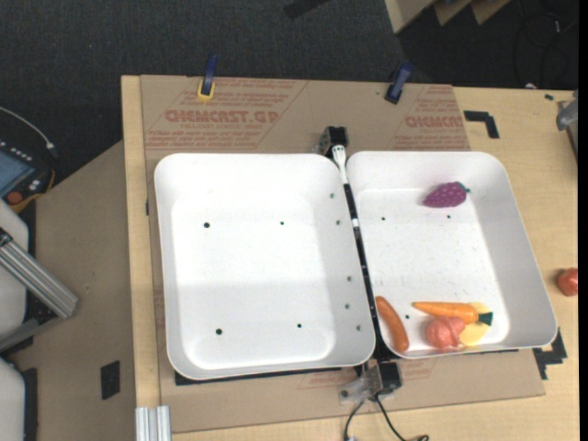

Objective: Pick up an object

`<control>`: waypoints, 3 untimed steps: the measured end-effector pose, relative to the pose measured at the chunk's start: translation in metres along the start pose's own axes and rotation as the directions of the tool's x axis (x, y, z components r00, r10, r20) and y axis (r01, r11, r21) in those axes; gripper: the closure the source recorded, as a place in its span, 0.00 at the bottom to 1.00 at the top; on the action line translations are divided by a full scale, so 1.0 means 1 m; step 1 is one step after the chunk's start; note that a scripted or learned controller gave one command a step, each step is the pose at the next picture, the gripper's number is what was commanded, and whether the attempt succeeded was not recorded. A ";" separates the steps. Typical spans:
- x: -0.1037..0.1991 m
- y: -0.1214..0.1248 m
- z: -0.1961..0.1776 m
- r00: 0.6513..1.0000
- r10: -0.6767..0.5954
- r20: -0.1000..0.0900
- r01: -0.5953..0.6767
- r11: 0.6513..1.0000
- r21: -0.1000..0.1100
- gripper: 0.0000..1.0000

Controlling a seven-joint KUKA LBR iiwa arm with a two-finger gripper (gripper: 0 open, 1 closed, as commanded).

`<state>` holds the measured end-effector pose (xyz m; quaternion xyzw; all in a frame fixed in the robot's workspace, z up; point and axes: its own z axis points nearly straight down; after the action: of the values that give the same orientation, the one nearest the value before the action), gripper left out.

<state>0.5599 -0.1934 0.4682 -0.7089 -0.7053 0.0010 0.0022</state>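
Note:
The right bin [514,246] holds a purple bunch of grapes [445,194] near its far side. At its near edge lie an orange carrot [446,310] with a green tip, a pink round fruit [442,333], a small yellow piece [472,334] and a reddish-orange sausage-shaped piece [392,323] along the left wall. The left bin [248,265] is bare white with a few dark dots.
Both bins rest on a brown cardboard sheet [276,108] held by clamps [208,79] at the far edge. A small red object [568,282] sits on the bench right of the right bin. A metal rail [37,278] lies at the left.

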 end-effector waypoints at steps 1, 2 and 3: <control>0.042 0.046 -0.072 1.000 -0.010 0.006 0.010 1.000 -0.018 0.00; 0.009 -0.018 -0.068 1.000 0.000 0.002 0.000 1.000 -0.003 0.00; -0.021 -0.084 -0.036 1.000 0.000 0.000 0.000 1.000 -0.001 0.00</control>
<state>0.4759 -0.2144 0.5048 -0.7089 -0.7053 0.0009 0.0019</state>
